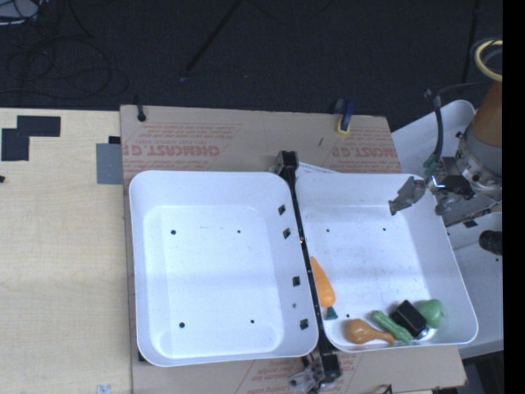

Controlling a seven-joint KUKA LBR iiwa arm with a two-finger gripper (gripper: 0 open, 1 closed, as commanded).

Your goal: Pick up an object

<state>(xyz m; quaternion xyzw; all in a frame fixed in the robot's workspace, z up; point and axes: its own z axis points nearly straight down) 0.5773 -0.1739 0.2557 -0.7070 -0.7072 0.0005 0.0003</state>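
Over on the right side of the bench, the arm [490, 121] pokes in with its orange band up near the frame edge, and the gripper [426, 189] hangs over the far right rim of the right bin [385, 245]. One grey finger [405, 195] sticks out to the left over the bin floor, and the rest is a dark jumble of metal and cable, so honestly I can't tell if the hand is spread or pinched. Nothing is visibly sitting between the fingers, fwiw.

All the objects are bunched in the near end of that right bin, well away from the gripper. An orange carrot-shaped toy [322, 284] lies right along the divider side, with a small green bit at its near tip. Further right along the near wall there's a tan pear-shaped thing [361, 331], then a green stick-like piece [391, 325] lying beside it, then a black block [409, 318] resting on or against that green piece, and a rounder green object [431, 309] just beside the block in the corner.

Next door, the left bin [213, 261] sits touching the right one, with a black clamp strip [297, 253] running down the seam. Both bins rest on a cardboard sheet [213, 138] with reversed red print, lying on the pale wooden bench [57, 253]. A blue and yellow clip [345, 116] sits on the cardboard's far edge.
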